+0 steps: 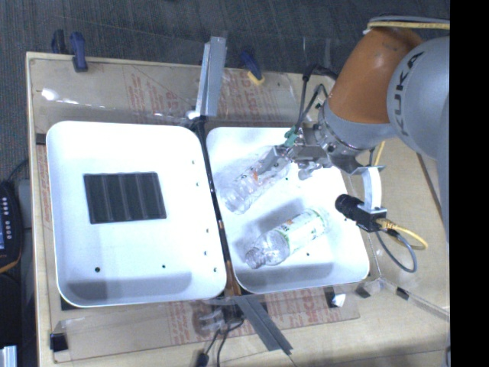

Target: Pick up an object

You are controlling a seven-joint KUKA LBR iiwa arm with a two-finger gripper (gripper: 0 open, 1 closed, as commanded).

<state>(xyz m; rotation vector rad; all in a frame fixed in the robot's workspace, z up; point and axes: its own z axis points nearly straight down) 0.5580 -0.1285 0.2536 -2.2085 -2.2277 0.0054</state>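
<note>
Crinkled clear plastic bottles (286, 238), ribbed black panel (124, 197)

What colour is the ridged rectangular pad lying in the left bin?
Black, or very dark grey; the ridged pad shows clearly against the white left bin in the camera view.

Two clear plastic bottles (248, 180) (286, 239) lie tilted in the right bin (348, 270).

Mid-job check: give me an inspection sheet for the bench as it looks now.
Surface: bench with left bin and right bin side by side.
Job's things: upper bottle and lower bottle, both clear, lying in the right bin; dark ribbed pad in the left bin.
Clutter: nothing seen.
Gripper: gripper at the upper bottle's top end; grasp unclear.
Cables: yellow cable at the right bin's right side.
Surroundings: blue clamps on the far edge; dark floor.
</note>
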